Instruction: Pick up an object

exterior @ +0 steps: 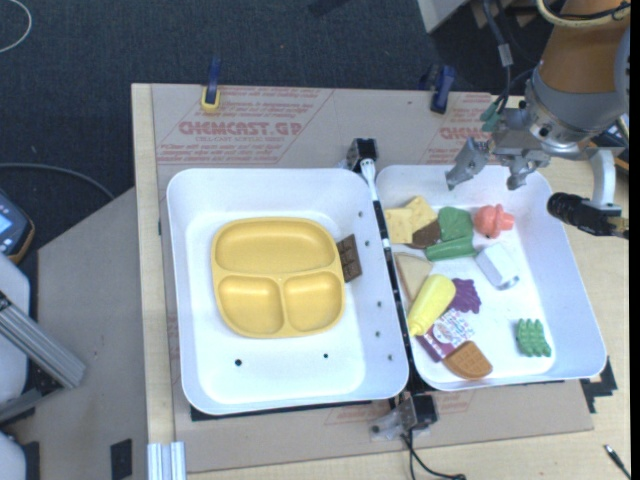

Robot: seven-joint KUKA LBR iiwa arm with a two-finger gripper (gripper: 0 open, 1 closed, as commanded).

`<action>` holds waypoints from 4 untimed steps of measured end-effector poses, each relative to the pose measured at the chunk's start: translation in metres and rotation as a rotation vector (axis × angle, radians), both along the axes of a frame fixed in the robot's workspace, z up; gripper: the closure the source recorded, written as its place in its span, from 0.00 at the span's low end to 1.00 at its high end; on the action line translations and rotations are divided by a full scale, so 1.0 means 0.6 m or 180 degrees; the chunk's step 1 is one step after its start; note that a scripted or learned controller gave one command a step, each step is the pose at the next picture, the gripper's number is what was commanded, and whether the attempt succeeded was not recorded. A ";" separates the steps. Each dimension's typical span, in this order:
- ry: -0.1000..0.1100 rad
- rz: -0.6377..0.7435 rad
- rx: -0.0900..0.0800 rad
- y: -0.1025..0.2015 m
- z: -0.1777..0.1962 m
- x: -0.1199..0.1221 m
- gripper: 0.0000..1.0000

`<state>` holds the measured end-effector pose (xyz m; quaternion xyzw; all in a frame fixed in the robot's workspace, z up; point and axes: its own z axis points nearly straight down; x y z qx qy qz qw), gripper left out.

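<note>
Gripper point(493, 169) hangs over the far edge of the right bin point(578, 268), fingers spread apart, nothing between them. One fingertip sits at the left near the bin's back rim, the other at the right, both pointing down and slightly toward the camera. Arm point(583, 48) comes in from the upper right, orange band above a grey wrist, standing nearly upright over the bin's far corner.

Closest below the gripper: a pink-red toy piece point(491, 220), near the back of the right bin, well under the open fingers but not touched. Just left of it a green toy vegetable point(452, 234), lying tilted, its lower end running toward the bin's middle. Left again, a pale yellow cheese-like wedge point(408, 218) with a small brown piece point(427, 234) touching its lower right edge. A white-grey block point(497, 266) lies just below the pink piece.

Further toward the camera: a yellow banana-like toy point(430, 303), tilted, beside a purple grape cluster point(466, 294). Below them a printed packet point(447, 332) and a brown bread-like slice point(468, 360) near the front rim. A small green ridged piece point(532, 337) sits apart at the front right.

Left bin point(190, 268) holds a yellow three-compartment tray point(276, 274); a dark brown chocolate-like bar point(349, 258) rests against the tray's right edge.
</note>
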<state>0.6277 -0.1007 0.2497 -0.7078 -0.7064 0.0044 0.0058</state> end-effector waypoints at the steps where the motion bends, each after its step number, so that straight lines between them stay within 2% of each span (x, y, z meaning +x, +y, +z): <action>1: -0.0043 0.0007 -0.0005 0.000 0.013 0.004 0.00; 2: -0.0025 0.0009 -0.0002 0.013 -0.068 0.012 0.00; 3: -0.0023 0.0002 -0.0003 -0.003 -0.157 0.006 0.00; 4: -0.0032 0.0001 -0.0015 -0.010 -0.253 0.016 0.00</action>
